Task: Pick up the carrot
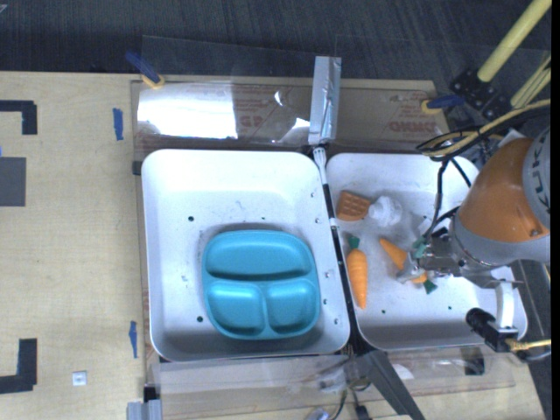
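Note:
A whole orange carrot with a green top lies along the left wall of the right bin. A smaller orange carrot piece lies just to its right. My gripper is low over the middle of the right bin, right of both, at the end of the arm with the orange band. Another bit of orange with green shows right under the gripper; whether it is held cannot be told.
A brown ridged waffle-like piece and a white crumpled object lie at the back of the right bin. The left bin holds a blue divided plate. Cables and a yellow pole stand at the back right.

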`<state>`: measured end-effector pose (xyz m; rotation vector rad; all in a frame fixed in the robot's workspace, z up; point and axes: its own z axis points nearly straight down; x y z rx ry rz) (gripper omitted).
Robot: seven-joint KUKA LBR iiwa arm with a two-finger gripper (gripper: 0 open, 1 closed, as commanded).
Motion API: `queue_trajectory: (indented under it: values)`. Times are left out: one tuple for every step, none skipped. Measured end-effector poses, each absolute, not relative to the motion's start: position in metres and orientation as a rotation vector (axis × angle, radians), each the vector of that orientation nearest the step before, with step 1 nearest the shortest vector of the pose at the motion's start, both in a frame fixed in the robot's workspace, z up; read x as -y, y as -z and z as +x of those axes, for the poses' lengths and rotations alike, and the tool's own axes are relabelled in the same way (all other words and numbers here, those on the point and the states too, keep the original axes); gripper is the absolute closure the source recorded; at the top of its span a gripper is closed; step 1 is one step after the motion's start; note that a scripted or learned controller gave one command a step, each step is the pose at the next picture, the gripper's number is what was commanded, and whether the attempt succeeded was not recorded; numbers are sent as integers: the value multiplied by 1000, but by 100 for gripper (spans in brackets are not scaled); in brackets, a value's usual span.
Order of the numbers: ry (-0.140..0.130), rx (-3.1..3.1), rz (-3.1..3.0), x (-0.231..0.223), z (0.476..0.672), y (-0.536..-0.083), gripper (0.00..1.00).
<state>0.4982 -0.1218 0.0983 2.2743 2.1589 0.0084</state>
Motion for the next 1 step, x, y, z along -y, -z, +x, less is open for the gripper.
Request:
queue_trajectory:
  values:
    - [-8,-2093,2340,60,574,-187,100]
